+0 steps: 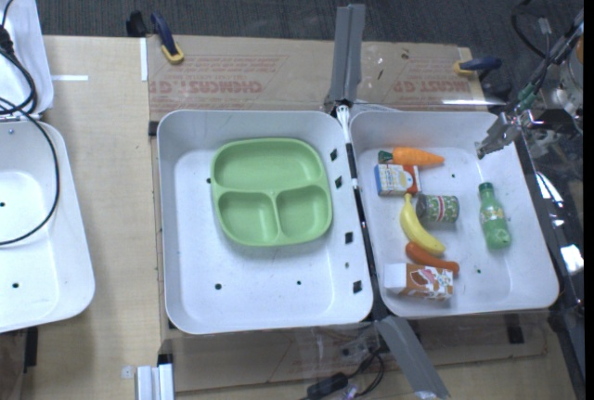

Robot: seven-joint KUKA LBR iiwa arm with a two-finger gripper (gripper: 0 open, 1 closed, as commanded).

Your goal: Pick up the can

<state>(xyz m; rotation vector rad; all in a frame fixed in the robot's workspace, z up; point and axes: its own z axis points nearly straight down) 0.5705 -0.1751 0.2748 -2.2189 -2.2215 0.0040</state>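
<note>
The can (437,209) lies on its side near the middle of the right bin (538,291), dark with a green label. Its left end touches the banana (417,225), and the green bottle (494,216) lies to its right. My gripper (497,135) hovers over the right bin's far right corner, well above and to the right of the can, with nothing seen in it. The arm behind it is mostly cut off by the view's right edge.
The right bin also holds a carrot (417,157), a small blue and white carton (396,178), an orange item (429,253) and a brown carton (427,281). A green divided plate (271,191) sits in the left bin (186,296). A grey post (347,55) stands between the bins.
</note>
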